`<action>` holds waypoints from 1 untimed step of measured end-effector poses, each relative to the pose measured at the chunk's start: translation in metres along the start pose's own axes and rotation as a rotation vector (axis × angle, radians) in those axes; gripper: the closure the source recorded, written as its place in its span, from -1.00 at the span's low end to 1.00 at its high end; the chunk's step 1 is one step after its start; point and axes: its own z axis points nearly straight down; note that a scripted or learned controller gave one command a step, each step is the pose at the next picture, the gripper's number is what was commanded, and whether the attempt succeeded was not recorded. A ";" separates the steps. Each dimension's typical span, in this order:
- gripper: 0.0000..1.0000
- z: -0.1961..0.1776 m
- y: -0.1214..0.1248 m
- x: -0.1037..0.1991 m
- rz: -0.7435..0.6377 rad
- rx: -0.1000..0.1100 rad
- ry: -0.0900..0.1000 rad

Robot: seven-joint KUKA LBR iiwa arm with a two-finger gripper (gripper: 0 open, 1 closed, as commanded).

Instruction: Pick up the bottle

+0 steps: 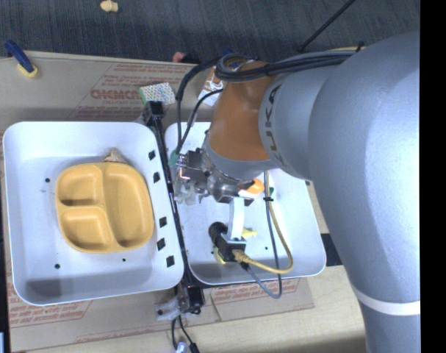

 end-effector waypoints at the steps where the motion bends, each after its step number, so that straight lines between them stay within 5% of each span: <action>1: 1.00 -0.037 -0.050 -0.015 -0.440 0.000 0.000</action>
